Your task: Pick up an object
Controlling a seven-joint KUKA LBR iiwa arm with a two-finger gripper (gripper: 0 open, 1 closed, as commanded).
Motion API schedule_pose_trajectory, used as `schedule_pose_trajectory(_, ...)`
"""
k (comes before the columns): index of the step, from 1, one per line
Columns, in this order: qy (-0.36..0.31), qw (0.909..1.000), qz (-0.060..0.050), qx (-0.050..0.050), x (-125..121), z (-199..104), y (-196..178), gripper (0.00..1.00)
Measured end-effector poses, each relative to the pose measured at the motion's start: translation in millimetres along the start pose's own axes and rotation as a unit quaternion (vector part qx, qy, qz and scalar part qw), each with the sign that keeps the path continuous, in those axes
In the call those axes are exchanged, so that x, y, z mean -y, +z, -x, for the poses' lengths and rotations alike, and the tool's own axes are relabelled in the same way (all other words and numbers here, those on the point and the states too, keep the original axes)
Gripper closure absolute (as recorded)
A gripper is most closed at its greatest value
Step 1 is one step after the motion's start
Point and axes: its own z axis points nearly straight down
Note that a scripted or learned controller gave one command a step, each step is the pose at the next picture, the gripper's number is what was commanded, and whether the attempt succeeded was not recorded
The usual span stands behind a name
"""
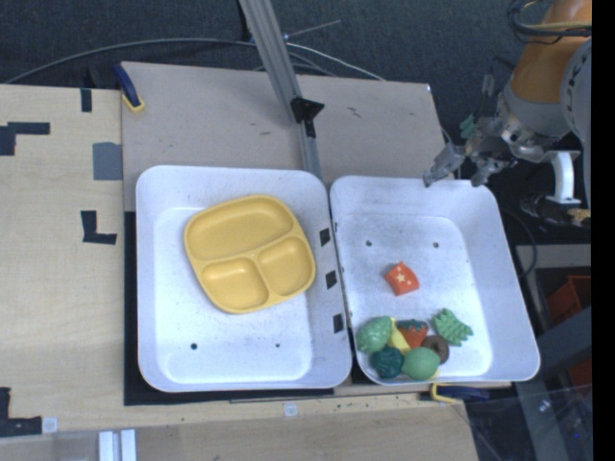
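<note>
In the right bin, a small red block lies alone, well apart from the hand hovering at the rim, fingers spread. It looks light and rigid; pinch its flat sides.

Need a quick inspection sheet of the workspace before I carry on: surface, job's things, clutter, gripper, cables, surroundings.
Surface: two white bins, left bin and right bin, on a bench.
Job's things: red block alone mid right bin; toy foods clustered at its near edge.
Clutter: yellow divided plate in left bin.
Gripper: gripper above right bin's far right corner, holding nothing.
Cables: black cables behind the bench.
Surroundings: metal pole slanting over the bench.
</note>
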Motion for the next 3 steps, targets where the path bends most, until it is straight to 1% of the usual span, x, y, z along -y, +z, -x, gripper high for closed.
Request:
schedule_pose_trajectory(1, 0.000, 1.0000, 0.000, 0.000, 0.1, 0.2, 0.0, 0.00)
schedule_pose_trajectory(2, 0.000, 1.0000, -0.003, -0.001, 4.9, -5.7, 63.4, 0.00)
schedule_pose_trajectory(3, 0.000, 1.0000, 0.000, 0.000, 4.8, -6.9, 113.9, 0.00)
